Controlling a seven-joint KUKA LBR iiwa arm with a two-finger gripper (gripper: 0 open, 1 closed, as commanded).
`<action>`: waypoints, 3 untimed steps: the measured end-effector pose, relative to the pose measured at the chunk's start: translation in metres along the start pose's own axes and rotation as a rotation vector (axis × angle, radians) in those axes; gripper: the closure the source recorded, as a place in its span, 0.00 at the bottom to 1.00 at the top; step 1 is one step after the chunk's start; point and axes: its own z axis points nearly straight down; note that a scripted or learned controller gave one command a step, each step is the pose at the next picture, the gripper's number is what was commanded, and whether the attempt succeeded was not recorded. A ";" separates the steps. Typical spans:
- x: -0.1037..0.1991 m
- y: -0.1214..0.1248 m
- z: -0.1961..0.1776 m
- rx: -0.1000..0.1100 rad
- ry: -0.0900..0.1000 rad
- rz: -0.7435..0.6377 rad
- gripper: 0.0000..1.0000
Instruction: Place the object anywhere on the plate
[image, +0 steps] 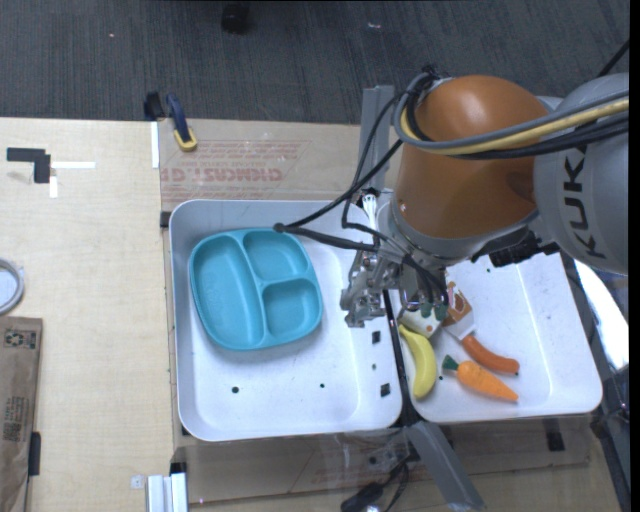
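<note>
The arm's orange band (465, 165) hangs over the divide between the two white bins. Below it the gripper (385, 295) sits at the inner edge of the right bin (560, 395), above the dividing rim; whether it is parted or closed, or has hold of anything, cannot be told from here. The blue three-compartment plate (255, 288) lies in the left bin (270, 415), toward its far left corner. A banana (422, 362) lies along the right bin's inner edge, just below the gripper. Two carrots (485, 380) rest near the right bin's near edge, beside the banana.
</note>
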 end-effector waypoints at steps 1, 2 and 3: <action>0.008 0.064 0.006 0.000 0.002 0.134 1.00; 0.021 0.083 0.040 0.001 0.004 0.175 1.00; 0.024 0.061 0.100 0.001 0.005 0.123 1.00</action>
